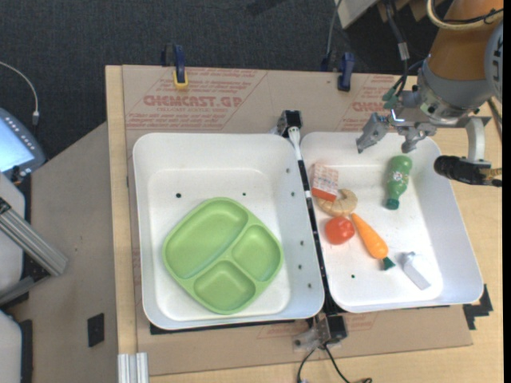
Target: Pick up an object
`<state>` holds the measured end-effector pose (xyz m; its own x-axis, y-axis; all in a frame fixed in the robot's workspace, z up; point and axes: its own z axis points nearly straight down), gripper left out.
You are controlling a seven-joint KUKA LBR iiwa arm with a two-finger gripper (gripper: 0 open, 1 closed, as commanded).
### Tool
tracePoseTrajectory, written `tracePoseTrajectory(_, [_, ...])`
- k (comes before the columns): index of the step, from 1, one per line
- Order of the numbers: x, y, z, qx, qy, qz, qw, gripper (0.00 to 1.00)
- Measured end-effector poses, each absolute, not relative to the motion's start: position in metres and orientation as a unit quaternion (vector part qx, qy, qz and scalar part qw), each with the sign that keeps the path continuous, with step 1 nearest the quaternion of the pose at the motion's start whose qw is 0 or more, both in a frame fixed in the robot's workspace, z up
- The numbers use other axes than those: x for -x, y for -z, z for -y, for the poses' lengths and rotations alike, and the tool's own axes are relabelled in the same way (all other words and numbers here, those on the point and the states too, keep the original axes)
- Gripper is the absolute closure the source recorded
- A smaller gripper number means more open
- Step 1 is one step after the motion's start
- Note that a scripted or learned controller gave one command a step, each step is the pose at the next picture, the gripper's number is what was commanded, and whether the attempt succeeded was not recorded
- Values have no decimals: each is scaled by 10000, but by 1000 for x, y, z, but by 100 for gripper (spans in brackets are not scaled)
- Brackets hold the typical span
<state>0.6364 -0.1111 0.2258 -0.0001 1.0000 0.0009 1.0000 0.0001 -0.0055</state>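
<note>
Since the gripper [390, 136] hangs with fingers spread and nothing between them over the right bin's [459, 222] far edge, it best drops straight onto the green bottle [397, 181] just below, closing across its narrow body, clear of the carrot [370, 236].

Open white floor at right bin's [447, 290] near edge; toys clustered mid-bin.

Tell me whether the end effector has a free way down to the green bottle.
Probably yes. The end effector hangs open above the right bin, and the green bottle lies just below it, apart from the other things.
</note>
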Motion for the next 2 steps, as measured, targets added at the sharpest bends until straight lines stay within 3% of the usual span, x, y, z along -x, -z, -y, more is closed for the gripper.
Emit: tracePoseTrajectory(2, [-640, -116, 109, 7067, -19, 7075, 30, 0])
